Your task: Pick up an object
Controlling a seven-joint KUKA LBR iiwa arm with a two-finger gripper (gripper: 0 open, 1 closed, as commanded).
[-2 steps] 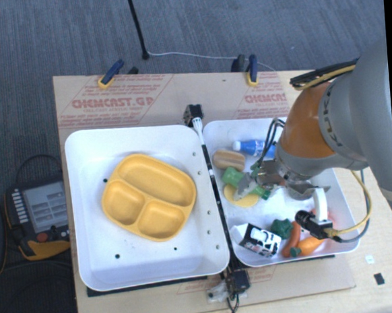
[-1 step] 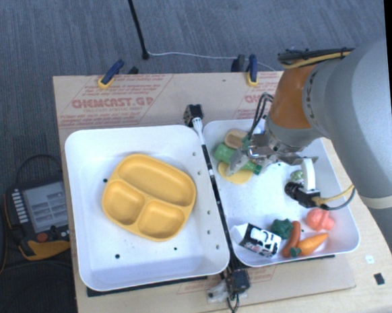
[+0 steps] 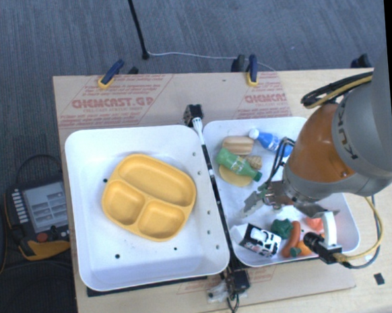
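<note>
"GIGACAST.GP", perhaps, on bench (image 3: 114, 102)

1. The grey arm with its orange band (image 3: 330, 150) is cut off by the right edge and covers much of the right shallow white bin (image 3: 238, 250).
2. The small blue plastic object (image 3: 269, 140) is partly hidden behind the arm.
3. The black-and-white printed item (image 3: 259, 240) is too small to identify.
4. The gripper (image 3: 261, 200) is blurred.
</note>
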